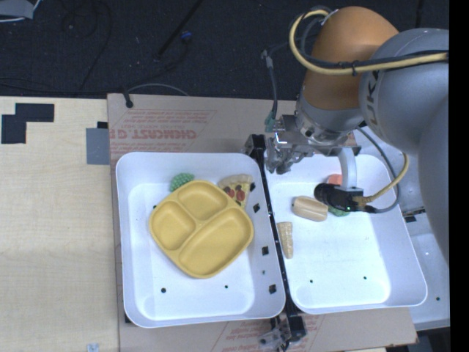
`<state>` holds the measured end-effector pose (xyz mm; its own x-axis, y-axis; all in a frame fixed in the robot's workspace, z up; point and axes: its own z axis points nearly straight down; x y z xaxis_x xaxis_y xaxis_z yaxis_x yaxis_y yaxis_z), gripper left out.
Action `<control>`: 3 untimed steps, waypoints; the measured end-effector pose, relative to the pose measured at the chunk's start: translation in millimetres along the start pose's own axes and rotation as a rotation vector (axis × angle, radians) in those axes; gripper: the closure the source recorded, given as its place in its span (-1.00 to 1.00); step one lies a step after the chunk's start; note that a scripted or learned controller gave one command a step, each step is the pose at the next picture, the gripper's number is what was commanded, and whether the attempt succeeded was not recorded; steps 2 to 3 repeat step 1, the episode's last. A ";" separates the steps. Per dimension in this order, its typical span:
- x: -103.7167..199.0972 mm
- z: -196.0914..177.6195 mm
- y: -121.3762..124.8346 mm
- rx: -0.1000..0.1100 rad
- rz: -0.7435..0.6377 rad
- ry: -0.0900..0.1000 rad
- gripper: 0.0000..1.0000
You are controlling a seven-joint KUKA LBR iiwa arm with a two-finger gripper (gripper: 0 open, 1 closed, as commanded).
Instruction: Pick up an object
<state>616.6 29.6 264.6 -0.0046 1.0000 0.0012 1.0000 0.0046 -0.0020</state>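
- Gripper hangs over the far-left corner of the right bin, beside the divider between the two bins.
- Finger state: cannot tell; the wrist hardware hides the tips from above.
- Nothing is seen between the fingers.
- Nearest candidate: tan bread-roll piece, lying toward the camera and slightly right of the gripper, near but apart. Its long axis runs roughly left-right, tilted a little.
- Second candidate: pale wedge, against the divider, long axis running near-far.
- Left bin holds a yellow divided tray, a pizza slice and a green item.
- Judgement: the roll needs a short move toward the near side, then descent, with the fingers across its short axis.
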 end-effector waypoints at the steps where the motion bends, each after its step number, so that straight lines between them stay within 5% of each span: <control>1: 44.8 19.7 -1.5 0.004 0.001 0.000 1.00; 3: 44.8 19.7 -1.5 0.004 0.001 0.000 1.00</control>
